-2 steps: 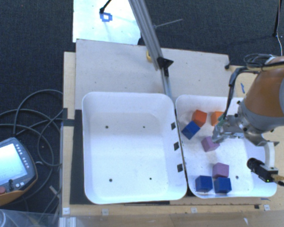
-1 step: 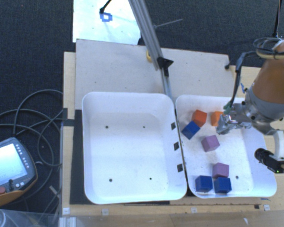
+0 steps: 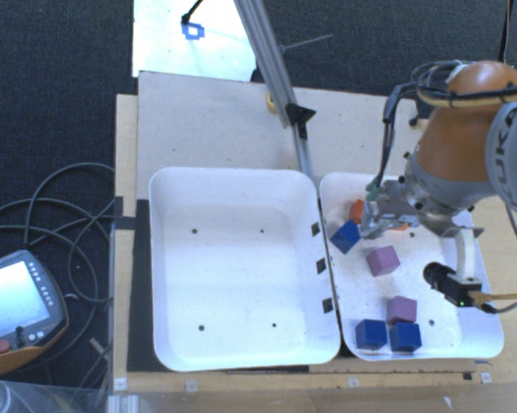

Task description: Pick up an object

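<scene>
The grey arm with its orange band (image 3: 468, 99) reaches in from the right and covers much of the upper part of the right shallow white bin (image 3: 483, 344), so the metal two-finger gripper (image 3: 376, 224) is seen only as a cluttered grey mass; whether it is open or closed cannot be told, and nothing can be made out in its grasp. A small orange block (image 3: 357, 210) peeks out just beside the gripper, mostly hidden by it, so its shape is hard to read. A blue cube (image 3: 345, 237) lies just below and left of the gripper, near the bin's left wall. A pale purple cube (image 3: 383, 260) sits a little further down, apart from the blue one. Near the bin's front edge a second purple cube (image 3: 401, 309) rests just behind two dark blue cubes (image 3: 388, 335) lying side by side. The left shallow white bin (image 3: 169, 197) adjoins the right one. A handheld control pendant (image 3: 15, 306) with looping black cables lies on the dark floor at left, cut off by the picture's edge.
</scene>
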`<action>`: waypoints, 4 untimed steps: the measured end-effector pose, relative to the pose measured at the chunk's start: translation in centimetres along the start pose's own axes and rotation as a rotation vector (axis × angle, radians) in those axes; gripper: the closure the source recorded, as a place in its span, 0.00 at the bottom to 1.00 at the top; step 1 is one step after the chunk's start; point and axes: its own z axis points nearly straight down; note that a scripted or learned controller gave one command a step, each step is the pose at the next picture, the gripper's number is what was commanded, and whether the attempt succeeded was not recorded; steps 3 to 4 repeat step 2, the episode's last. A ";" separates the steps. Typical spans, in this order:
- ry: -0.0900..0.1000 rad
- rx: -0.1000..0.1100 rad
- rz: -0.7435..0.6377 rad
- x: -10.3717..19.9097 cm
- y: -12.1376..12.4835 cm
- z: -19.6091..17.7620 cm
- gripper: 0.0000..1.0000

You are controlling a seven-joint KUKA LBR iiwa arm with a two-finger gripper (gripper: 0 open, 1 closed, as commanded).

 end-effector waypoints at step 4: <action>0.000 0.003 0.000 10.1 0.4 1.5 1.00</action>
